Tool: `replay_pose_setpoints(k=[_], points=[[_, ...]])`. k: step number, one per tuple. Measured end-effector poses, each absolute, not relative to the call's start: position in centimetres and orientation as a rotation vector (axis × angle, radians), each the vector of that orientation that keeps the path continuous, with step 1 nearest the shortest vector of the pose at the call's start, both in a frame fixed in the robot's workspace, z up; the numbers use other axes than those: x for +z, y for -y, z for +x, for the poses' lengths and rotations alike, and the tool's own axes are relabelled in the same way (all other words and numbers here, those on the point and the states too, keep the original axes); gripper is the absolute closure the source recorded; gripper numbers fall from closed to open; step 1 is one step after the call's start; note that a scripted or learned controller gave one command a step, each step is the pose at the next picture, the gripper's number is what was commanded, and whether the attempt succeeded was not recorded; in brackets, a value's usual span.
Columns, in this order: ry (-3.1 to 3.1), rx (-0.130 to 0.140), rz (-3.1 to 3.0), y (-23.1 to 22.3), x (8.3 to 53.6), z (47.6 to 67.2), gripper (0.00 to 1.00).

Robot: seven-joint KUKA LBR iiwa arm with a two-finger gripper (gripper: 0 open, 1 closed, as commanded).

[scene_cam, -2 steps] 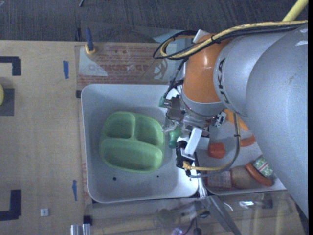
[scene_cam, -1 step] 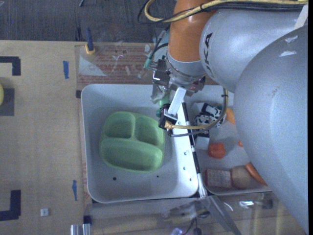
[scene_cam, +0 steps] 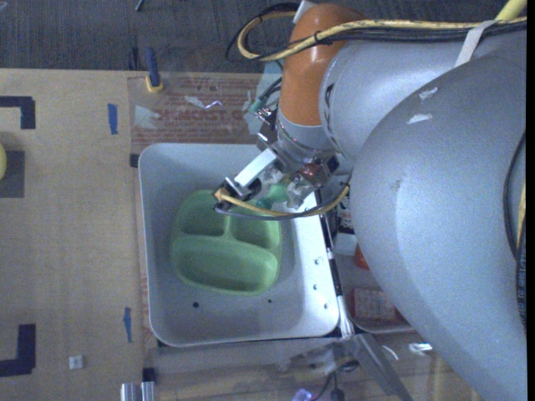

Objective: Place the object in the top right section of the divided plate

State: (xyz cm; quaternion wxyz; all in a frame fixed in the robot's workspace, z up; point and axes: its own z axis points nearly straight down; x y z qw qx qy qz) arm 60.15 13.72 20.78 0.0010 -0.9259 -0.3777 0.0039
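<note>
A light green divided plate (scene_cam: 224,253) lies in the left white bin (scene_cam: 242,320), with one large section at the front and smaller ones toward the back. My gripper (scene_cam: 264,192) hangs over the plate's back right part, reaching in from the right under the orange wrist band (scene_cam: 311,57). A small teal-green thing (scene_cam: 271,196) shows right at the gripper, just over the plate's far right section. Whether it is gripped is unclear. A yellow cable (scene_cam: 251,211) loops below the gripper across the plate's back edge.
The big grey arm (scene_cam: 435,190) covers most of the right bin, where a bit of red (scene_cam: 361,259) and a printed pack (scene_cam: 374,305) show. The wooden bench (scene_cam: 67,249) lies to the left, with blue tape marks and a yellow object (scene_cam: 2,161) at its edge.
</note>
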Motion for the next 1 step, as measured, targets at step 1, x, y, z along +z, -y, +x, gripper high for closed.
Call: replay_pose_setpoints(k=[1], points=[[1.194, 0.018, -2.904, -13.89, 21.63, 60.16, 1.00]])
